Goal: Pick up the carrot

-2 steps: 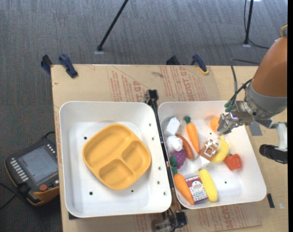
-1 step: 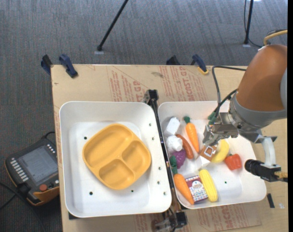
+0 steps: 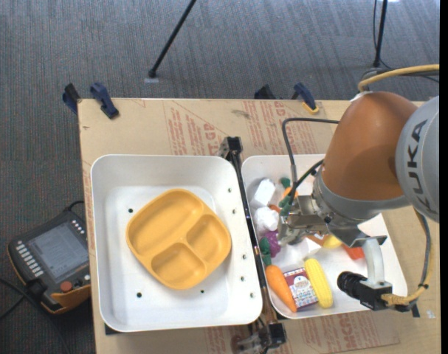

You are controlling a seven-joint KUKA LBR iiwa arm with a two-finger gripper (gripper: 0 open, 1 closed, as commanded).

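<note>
Carrot (image 3: pixel 279 286): one, orange, lying on the floor of the right bin (image 3: pixel 401 290) near its front-left corner, close against the left wall. Long axis runs diagonally, thick end toward the left wall and back, tapered end toward the front edge. Right side of it touches or nearly touches a small red-and-white carton (image 3: pixel 302 287); just beyond that, one yellow corn cob (image 3: pixel 318 282) lies roughly parallel.

Gripper (image 3: pixel 294 227): over the middle-left of the same bin, carrying nothing visible. The wrist housing hides the finger gap from this angle, so whether the gripper is apart or closed cannot be told. Carrot lies toward the front edge from the gripper and slightly nearer the left wall, apart from it, no contact.

Judgement: next move needs a shift toward the front-left corner, then a descent with the closing direction set across the carrot's diagonal axis. Left wall and carton leave narrow clearance on either side.

Other counts: two white rounded items (image 3: pixel 265 205) toward the bin's back-left, small mixed toy pieces under the gripper, too cluttered to count. Left bin (image 3: pixel 109 198): one yellow divided plate (image 3: pixel 178 238), three compartments.
</note>
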